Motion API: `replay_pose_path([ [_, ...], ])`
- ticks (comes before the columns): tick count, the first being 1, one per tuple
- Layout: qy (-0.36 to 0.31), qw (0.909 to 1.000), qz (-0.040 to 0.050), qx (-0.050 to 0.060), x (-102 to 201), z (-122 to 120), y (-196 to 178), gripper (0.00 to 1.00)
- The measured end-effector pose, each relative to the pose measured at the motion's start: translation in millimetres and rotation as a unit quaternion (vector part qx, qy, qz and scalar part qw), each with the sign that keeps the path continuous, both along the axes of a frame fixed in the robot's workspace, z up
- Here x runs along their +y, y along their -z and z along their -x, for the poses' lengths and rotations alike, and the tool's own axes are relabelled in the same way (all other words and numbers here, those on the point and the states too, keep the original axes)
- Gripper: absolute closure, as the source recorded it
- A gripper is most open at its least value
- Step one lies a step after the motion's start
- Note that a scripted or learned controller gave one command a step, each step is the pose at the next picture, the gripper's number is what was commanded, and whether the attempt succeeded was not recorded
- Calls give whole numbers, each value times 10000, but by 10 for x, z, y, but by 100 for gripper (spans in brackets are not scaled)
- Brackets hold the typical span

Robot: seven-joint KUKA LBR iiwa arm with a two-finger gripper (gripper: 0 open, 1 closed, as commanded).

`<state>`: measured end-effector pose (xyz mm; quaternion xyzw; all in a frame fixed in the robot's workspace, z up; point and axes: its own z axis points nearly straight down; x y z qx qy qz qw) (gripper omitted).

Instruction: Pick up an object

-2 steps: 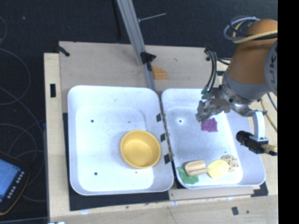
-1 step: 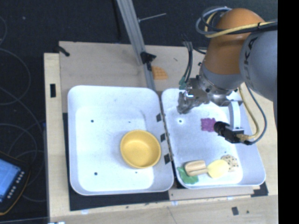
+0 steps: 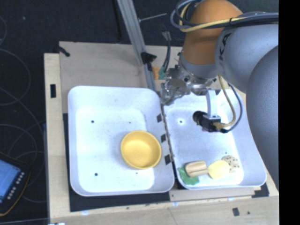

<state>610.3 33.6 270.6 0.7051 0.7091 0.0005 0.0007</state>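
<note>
Several candidate objects are seen in the two bins. A yellow bowl (image 3: 140, 149) is seated upright in the left bin (image 3: 84, 125), toward that bin's near right part, close to the divide between the bins. In the right bin (image 3: 243, 139), a cluster is gathered along the near edge: a tan block (image 3: 195, 168) lying on its side, a green piece (image 3: 186, 177) partly tucked beneath it at the bin's near left corner, a pale yellow object (image 3: 218, 169) just beside the block on its right, and a speckled object (image 3: 230, 161) touching the yellow one at its far right. These four are well apart from the bowl, with the bin walls between them. The gripper (image 3: 169, 93) is seen at the far left corner of the right bin, just over the junction of the two bins, well apart from every object; nothing is shown between its parts, and whether it is spread or closed cannot be told from this view. A black fitting (image 3: 206, 121) with looped cable hangs below the wrist over the middle of the right bin. The grey arm (image 3: 253, 64), with its orange band (image 3: 211, 18), enters from the right. A metal rail (image 3: 131, 27) slants above the bins, which rest on a wooden bench (image 3: 56, 139).
</note>
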Motion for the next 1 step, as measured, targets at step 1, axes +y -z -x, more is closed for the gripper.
replay_pose_path([
  [1, -1, 10000, 1, 3, 465, -282, 171, 100],
])
